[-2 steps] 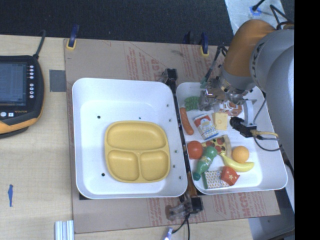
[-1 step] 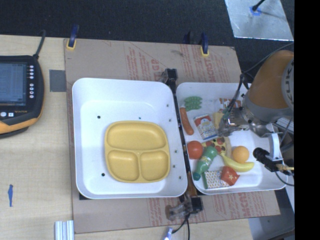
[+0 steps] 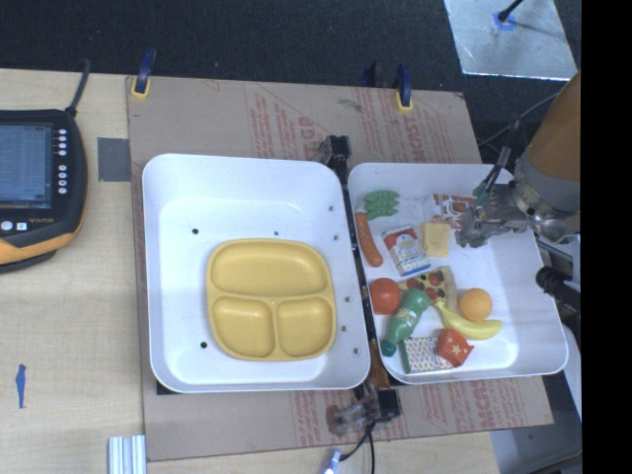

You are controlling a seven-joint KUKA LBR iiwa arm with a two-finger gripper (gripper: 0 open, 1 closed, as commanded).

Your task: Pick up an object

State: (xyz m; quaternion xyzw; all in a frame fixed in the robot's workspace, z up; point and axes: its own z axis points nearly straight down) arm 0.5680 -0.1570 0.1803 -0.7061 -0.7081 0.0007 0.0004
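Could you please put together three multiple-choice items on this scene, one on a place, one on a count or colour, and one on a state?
1. Where does the yellow divided tray lie?
A. In the left bin
B. In the right bin
C. On the cardboard outside the bins

2. How many compartments does that tray have?
A. Two
B. Three
C. Five

3. How does the gripper stand to the toy food?
A. It holds the banana high above the bin
B. It rests on the tray
C. It is over the right bin's upper right part, near the yellow cheese block

Answers: 1 A, the tray sits in the left bin. 2 B, one long section above two smaller ones. 3 C, it hangs by the block, while the banana lies in the right bin.
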